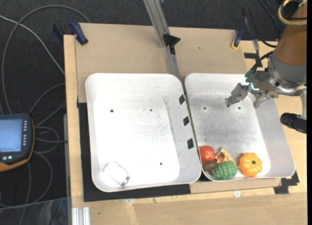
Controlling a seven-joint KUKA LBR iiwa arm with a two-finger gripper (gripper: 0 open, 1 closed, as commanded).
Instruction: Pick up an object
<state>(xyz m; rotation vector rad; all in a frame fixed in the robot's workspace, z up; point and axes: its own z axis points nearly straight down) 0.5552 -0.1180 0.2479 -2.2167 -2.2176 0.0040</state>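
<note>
The grey two-finger gripper (246, 98) hangs over the upper part of the right-hand shallow white bin (229, 126), its two fingers spread apart with nothing between them. Along that bin's near edge, well apart from the gripper, lies a cluster of toy foods: a round red tomato-like piece (207, 153), a small tan wedge with red specks (224, 155), a knobbly green piece (225, 171) just below the wedge, and an orange pumpkin-shaped piece (250, 164) to their right. The left-hand shallow white bin (134, 121) carries a small white rounded object (115, 173) in its near left corner. Both bins rest on a pale wooden bench (122, 48).
</note>
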